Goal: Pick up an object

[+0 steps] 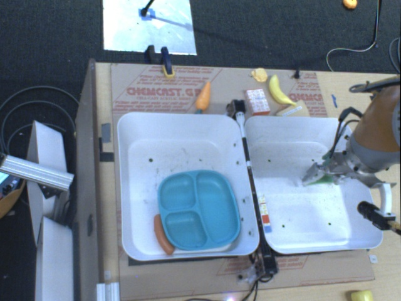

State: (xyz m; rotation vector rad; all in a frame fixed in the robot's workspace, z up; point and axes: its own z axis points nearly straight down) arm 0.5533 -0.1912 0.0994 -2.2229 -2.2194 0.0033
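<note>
My gripper (321,174) is low in the right white bin (294,231), near its right side, on the grey arm with the orange band (381,125). A small green object (327,179) lies on the bin floor right at the gripper's tip, partly hidden by it. I cannot tell whether it is gripped. In the left bin (141,168) rest a blue divided plate (198,209) and, along its left edge, an orange sausage (163,234).
On the cardboard behind the bins lie a carrot (202,96), a small box (257,101), a banana (279,90) and a yellow piece (259,74). A blue-and-yellow clamp (166,61) stands at the back edge. A black part of the arm (374,212) overhangs the right bin's rim.
</note>
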